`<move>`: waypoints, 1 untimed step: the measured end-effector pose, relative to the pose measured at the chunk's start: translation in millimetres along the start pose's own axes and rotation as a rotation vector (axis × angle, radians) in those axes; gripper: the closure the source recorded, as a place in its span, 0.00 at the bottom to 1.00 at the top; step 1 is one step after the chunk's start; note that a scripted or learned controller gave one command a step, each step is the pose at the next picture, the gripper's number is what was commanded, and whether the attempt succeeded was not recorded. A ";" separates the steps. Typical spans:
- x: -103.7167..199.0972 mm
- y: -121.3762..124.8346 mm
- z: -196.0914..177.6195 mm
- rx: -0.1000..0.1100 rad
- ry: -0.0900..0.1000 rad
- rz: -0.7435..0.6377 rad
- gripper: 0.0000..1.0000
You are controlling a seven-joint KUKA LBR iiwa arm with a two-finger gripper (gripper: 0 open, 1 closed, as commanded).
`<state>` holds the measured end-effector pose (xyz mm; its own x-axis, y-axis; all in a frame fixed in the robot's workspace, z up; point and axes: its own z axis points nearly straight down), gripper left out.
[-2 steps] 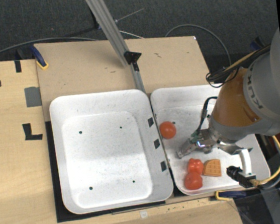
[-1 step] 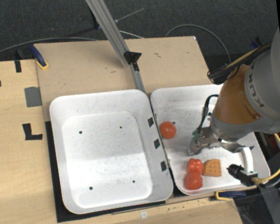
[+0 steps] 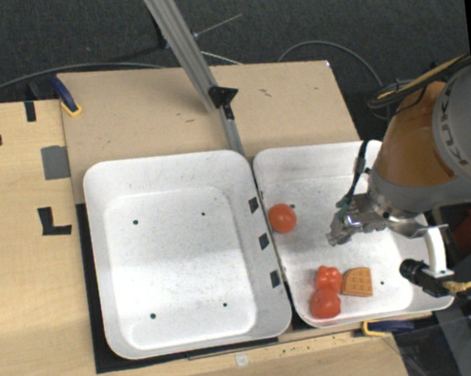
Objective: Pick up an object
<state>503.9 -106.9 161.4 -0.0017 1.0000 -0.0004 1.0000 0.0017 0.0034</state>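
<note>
The right bin (image 3: 301, 166) holds an orange-red ball (image 3: 283, 218) near its left wall, a red pepper-shaped toy (image 3: 325, 292) at the front, and a tan waffle-like piece (image 3: 357, 282) touching it on the right. My gripper (image 3: 340, 231) hangs over the middle of this bin, right of the ball and above the waffle piece. Nothing shows between its tips.
The left bin (image 3: 175, 250) lies beside the right one, with black clips on the shared wall. A grey metal pole (image 3: 188, 48) slants in from the top to the bins' junction. The arm's orange band and grey body cover the right bin's right side.
</note>
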 end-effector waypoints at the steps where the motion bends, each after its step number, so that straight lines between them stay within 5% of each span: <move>1: -6.7 -1.0 -60.5 -0.001 -0.001 0.001 1.00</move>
<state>502.7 -113.6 221.9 -0.0010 1.0000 -0.0015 1.0000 0.0010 0.0047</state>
